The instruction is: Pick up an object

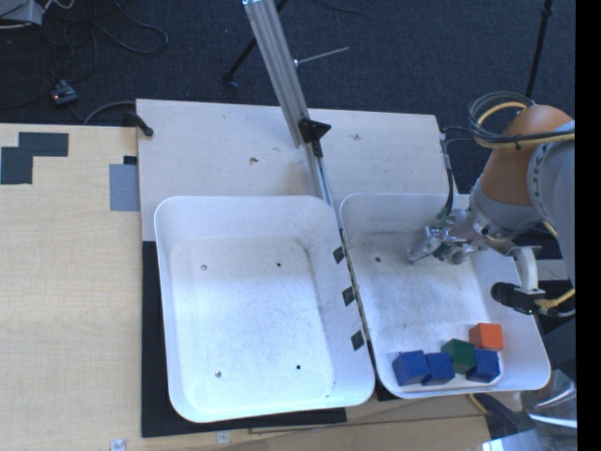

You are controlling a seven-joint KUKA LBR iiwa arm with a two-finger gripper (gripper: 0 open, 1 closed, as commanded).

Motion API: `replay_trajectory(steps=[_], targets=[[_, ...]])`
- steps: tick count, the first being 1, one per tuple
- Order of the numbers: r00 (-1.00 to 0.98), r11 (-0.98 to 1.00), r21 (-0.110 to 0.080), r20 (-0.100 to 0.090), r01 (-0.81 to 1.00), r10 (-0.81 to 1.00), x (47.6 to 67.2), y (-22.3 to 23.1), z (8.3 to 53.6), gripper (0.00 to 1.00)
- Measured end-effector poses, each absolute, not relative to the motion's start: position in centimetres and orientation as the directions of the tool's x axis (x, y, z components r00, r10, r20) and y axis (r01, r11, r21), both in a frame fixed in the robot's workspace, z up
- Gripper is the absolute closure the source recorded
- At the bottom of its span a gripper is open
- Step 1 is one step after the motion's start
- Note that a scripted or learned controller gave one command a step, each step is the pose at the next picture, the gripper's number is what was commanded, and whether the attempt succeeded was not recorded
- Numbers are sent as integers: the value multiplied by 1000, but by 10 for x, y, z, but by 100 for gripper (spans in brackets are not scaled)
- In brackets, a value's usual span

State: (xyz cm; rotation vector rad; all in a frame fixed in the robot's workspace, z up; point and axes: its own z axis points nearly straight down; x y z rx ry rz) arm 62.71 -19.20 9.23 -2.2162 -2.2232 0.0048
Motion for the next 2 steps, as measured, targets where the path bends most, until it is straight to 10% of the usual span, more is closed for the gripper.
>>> replay_trajectory(steps=[1, 2], targets=[[7, -7, -8, -7, 1000, 1000, 666, -189, 91, 0], [-8, 8, -5, -1, 1000, 1000, 668, -182, 100, 100]])
